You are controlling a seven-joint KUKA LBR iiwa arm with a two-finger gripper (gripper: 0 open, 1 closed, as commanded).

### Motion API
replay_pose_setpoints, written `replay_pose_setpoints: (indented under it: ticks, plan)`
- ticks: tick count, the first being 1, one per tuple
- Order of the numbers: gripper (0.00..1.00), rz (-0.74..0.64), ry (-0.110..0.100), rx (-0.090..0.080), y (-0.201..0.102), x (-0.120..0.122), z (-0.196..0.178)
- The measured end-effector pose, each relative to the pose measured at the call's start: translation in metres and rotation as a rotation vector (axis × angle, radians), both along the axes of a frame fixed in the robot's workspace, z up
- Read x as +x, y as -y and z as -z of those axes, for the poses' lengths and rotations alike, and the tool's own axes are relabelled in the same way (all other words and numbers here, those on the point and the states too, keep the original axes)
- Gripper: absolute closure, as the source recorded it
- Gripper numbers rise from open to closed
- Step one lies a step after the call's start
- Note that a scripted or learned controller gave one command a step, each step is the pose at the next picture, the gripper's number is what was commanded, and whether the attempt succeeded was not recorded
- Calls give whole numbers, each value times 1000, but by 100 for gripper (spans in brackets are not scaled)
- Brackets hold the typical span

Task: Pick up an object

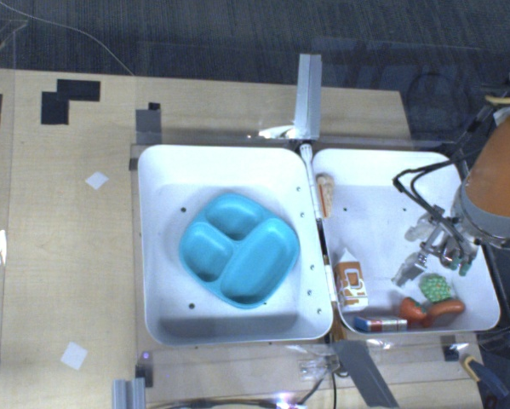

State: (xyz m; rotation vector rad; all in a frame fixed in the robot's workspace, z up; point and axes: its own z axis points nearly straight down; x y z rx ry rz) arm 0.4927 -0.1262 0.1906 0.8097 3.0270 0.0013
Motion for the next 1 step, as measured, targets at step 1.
replay_pose_setpoints:
  ticks: [1]
  plan:
    - [0,58,3,-2,74,-1,-138]
